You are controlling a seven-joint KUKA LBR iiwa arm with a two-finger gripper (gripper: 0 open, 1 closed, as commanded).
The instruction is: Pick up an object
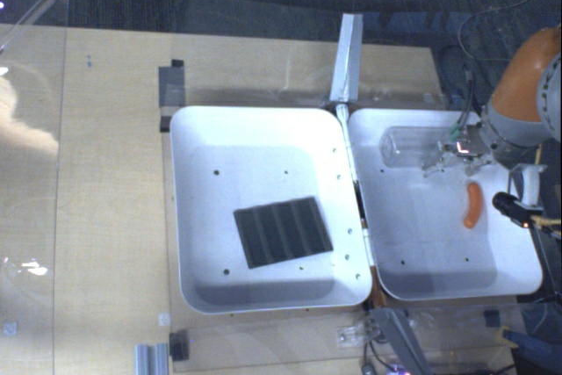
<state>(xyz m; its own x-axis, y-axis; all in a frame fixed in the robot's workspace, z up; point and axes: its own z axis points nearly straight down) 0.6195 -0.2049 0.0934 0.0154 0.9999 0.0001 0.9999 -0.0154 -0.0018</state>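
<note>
Orange sausage-shaped piece (473, 205) lies in the right bin (421, 277), long axis running near-to-far; pincer (458, 150) state unclear.

Dark ribbed mat (283, 231), orange sausage (473, 205), white bins (189, 189)

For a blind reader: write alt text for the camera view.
A grey robot arm with an orange band reaches from the right, its gripper over a clear bottle lying in the right bin, an orange sausage-shaped object nearby. The left bin holds a dark ridged mat.
</note>
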